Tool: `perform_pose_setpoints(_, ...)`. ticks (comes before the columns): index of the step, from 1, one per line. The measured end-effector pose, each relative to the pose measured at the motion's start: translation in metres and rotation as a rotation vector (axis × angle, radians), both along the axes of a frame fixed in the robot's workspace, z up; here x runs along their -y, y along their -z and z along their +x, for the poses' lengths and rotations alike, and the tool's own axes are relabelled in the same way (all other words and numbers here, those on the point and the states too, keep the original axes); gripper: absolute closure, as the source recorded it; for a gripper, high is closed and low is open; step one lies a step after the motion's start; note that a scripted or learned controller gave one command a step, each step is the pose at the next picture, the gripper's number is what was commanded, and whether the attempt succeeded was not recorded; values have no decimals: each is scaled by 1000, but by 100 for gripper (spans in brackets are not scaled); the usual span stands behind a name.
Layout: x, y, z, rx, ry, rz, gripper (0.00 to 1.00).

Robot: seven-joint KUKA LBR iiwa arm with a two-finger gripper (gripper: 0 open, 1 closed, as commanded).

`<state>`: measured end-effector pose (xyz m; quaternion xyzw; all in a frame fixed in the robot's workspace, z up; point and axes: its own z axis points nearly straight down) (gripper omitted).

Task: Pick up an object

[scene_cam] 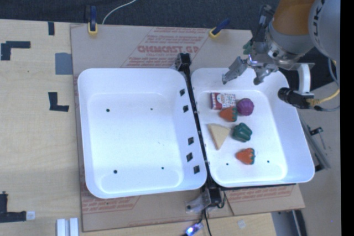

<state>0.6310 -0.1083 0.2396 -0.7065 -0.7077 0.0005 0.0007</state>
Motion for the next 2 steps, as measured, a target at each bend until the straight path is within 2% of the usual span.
perform_pose_setpoints(1,-22,-41,-21,4,-2,1,0)
perform_pose_setpoints(2,-52,-102,-32,6,-3,0,0)
